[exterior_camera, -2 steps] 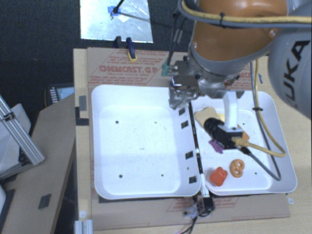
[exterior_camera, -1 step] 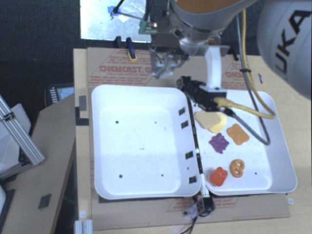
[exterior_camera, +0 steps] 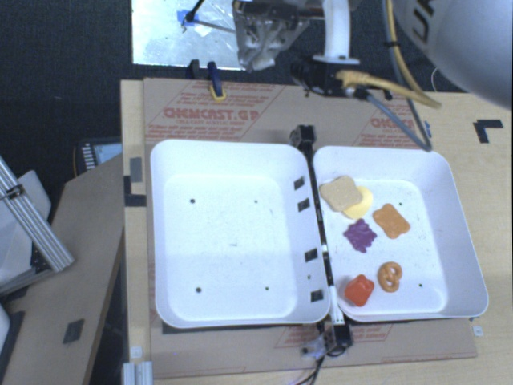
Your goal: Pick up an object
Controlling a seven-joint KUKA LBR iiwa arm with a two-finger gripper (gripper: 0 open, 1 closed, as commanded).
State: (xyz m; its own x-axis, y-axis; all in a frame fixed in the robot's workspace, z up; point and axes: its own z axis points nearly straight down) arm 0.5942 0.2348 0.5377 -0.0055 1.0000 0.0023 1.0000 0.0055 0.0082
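**Gripper up at the far edge, food pieces waiting in the right bin**

From the overhead camera, I am watching the gripper point(exterior_camera: 260, 50) hanging high near the top of the frame, above the far edge of the bench and well apart from both bins. I cannot tell how it is set from here; the picture is too blurred and cluttered at that spot. Nothing is showing beneath it.

The objects are all lying in the right bin point(exterior_camera: 457, 215). A tan bread slice point(exterior_camera: 339, 192) is sitting near the bin's far left corner, overlapping a yellow piece point(exterior_camera: 361, 204). Just to the right, an orange toast-shaped piece point(exterior_camera: 391, 220) is lying flat. A purple grape cluster point(exterior_camera: 361, 235) is resting near the middle. Nearer to me, a red piece point(exterior_camera: 358, 289) and a small brown pretzel point(exterior_camera: 389, 277) are sitting side by side.

The left bin point(exterior_camera: 168, 215) is lying alongside, its wall touching the right bin's at the centre.
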